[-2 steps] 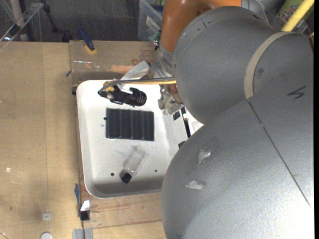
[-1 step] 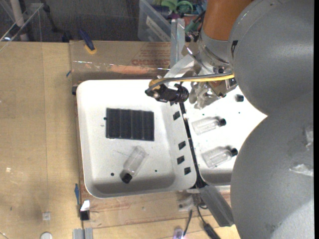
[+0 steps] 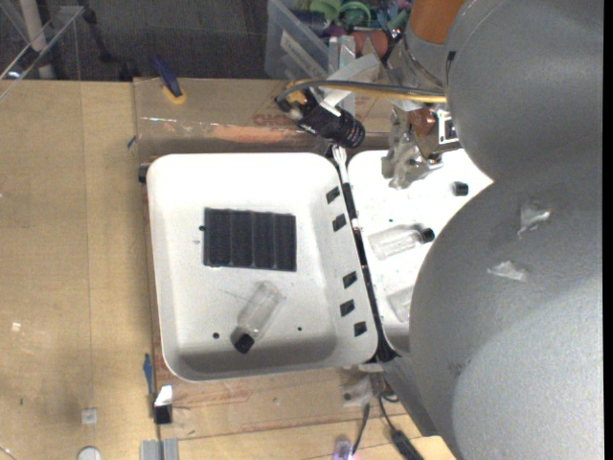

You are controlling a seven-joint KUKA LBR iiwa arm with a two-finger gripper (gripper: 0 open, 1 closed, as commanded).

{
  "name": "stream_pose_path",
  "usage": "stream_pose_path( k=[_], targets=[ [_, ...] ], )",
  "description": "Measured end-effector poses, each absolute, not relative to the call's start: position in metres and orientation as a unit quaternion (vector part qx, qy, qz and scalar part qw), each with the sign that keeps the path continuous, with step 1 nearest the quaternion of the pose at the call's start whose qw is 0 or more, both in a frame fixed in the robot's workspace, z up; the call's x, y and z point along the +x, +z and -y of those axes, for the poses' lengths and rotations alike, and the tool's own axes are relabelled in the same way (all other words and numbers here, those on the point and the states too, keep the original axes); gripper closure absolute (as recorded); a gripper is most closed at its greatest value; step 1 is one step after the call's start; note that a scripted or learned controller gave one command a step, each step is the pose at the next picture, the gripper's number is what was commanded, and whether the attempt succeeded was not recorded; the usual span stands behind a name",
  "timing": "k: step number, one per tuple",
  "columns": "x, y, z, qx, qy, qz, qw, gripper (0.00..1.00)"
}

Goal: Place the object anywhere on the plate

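Note:
A dark ribbed rectangular plate [image 3: 249, 240] lies flat in the left bin [image 3: 172, 199], toward its far half. Just in front of it, a clear plastic bottle with a black cap [image 3: 254, 315] lies on its side on the bin floor, not touching the plate. A second clear bottle with a dark cap [image 3: 397, 241] lies in the right bin [image 3: 369, 175]. My gripper [image 3: 404, 166] hangs over the far part of the right bin, behind that second bottle and well right of the plate. I see nothing in it.
The large grey arm body [image 3: 522, 257] covers most of the right bin. A small black piece [image 3: 460, 189] lies on the right bin's floor. A black divider with clips [image 3: 347, 247] runs between the bins. A crate of colourful items [image 3: 335, 12] stands behind the bench.

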State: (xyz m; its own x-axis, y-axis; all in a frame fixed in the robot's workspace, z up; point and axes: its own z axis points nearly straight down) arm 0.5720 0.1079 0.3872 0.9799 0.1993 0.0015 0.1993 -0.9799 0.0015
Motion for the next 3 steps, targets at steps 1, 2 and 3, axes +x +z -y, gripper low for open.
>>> stream_pose_path(
  k=[1,2,3],
  targets=[
    [0.479,0.386,-0.108,0.990,-0.0019,-0.144,0.000,1.00],
    [0.479,0.382,-0.162,0.972,-0.0026,-0.234,0.000,1.00],
    [0.480,0.365,-0.214,0.995,0.0006,-0.100,0.001,1.00]
  ],
)
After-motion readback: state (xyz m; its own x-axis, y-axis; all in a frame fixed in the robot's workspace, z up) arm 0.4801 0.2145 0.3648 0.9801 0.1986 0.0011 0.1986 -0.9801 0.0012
